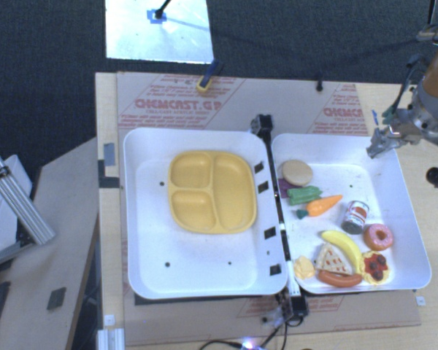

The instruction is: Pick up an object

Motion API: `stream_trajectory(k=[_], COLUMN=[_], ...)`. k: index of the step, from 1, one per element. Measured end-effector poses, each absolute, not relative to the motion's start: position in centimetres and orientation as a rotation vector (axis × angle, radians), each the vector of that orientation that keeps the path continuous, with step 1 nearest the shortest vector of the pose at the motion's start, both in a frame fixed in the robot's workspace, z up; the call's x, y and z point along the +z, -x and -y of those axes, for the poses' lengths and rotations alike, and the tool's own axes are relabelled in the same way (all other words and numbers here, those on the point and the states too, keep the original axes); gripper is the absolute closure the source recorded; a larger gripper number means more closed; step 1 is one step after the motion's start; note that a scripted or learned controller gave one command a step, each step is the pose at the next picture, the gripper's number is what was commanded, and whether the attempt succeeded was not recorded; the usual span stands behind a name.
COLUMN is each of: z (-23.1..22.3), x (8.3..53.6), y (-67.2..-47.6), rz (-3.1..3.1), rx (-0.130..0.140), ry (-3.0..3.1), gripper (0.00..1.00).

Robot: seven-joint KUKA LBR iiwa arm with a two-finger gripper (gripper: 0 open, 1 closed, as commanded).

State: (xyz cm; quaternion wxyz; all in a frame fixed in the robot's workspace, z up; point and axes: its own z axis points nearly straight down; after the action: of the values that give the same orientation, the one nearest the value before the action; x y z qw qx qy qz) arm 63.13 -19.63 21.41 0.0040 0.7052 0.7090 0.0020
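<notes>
My gripper hovers at the far right corner of the right bin, above its rim, with nothing seen between its fingers. Toy food lies in that bin: a burger bun, a green vegetable piece, a carrot, a small can, a pink donut, a banana, a sandwich wedge, a sausage, a cheese piece and a red berry piece. All of them sit well below and left of the gripper.
The left bin holds a yellow divided plate. A black clip divider runs between the bins. The arm comes in at the right edge. A shiny square sheet lies beyond the bench.
</notes>
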Motion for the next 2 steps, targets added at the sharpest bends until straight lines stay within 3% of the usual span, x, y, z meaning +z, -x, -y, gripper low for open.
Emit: stream_trajectory(k=[1,2], z=[19.6,14.0], x=[22.6,21.7], y=[-63.2,-64.7], rz=[-2.225,-2.232], rx=[0.004,0.005], ry=[-2.212,-2.210], gripper=[1.00,1.00])
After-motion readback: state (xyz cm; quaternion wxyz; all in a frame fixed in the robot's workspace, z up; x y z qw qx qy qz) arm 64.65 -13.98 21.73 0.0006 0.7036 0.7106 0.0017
